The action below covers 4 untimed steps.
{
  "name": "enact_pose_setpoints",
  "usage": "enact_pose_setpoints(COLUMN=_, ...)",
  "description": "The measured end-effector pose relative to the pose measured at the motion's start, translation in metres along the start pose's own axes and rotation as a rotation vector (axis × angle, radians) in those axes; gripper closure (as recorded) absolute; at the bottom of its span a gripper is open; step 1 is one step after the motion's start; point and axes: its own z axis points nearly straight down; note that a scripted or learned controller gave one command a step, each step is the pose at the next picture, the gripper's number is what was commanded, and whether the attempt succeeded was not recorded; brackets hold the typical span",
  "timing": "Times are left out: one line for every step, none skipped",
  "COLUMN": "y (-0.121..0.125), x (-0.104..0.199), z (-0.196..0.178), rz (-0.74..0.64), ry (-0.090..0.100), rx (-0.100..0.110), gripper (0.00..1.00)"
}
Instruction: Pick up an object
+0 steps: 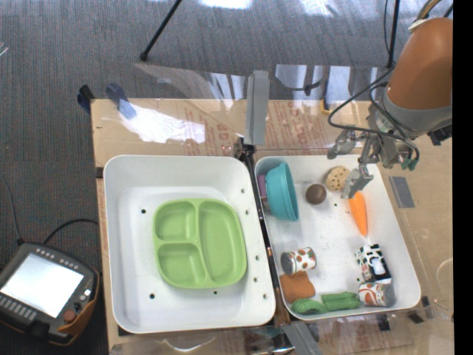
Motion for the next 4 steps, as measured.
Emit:
enact_pose_setpoints(y=-0.057, x=0.034, z=0.145, rz=0.112, ry=0.001, rx=-0.001, gripper=0.00)
enact_pose_setpoints(y=-0.065, x=0.088, z=0.145, rz=0.106, ry=0.003, rx=-0.001, gripper=0.00)
enact_pose_setpoints(y=-0.066, x=0.049, z=0.145, rz=0.197, ry=0.001, rx=-0.001, gripper=0.00)
enact_pose_setpoints(y=-0.065, x=0.121, z=0.145, rz=0.258, ry=0.004, rx=0.000, gripper=0.00)
